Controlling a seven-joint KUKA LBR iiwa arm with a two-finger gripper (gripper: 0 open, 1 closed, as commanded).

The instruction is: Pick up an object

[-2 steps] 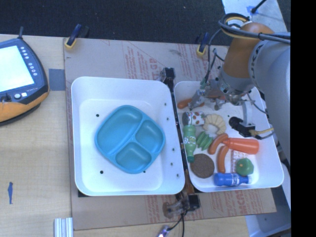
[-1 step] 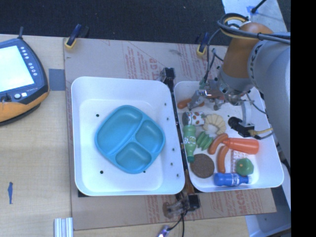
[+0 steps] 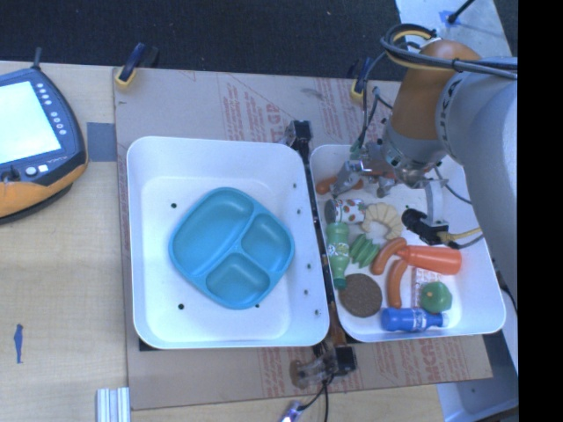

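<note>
The right bin [image 3: 489, 323] holds several toy foods. Among them are a green bottle [image 3: 338, 240], a brown round cookie [image 3: 361, 295], two red sausages [image 3: 388, 255], an orange carrot [image 3: 433, 259], a green round fruit [image 3: 435, 297] and a blue bottle [image 3: 412, 321]. A cream ridged piece [image 3: 381, 220] and a white-and-red piece [image 3: 352, 209] lie near the bin's back. My gripper [image 3: 380, 178] hangs low over the back of this bin, just behind those two pieces. I see nothing held in it.
The left bin [image 3: 145, 236] contains a blue divided plate [image 3: 232, 247]. A tablet-like controller [image 3: 31, 139] rests on the bench at far left. The arm's grey body [image 3: 479, 148] covers the right bin's back right corner. Clamps sit at the bench's back edge.
</note>
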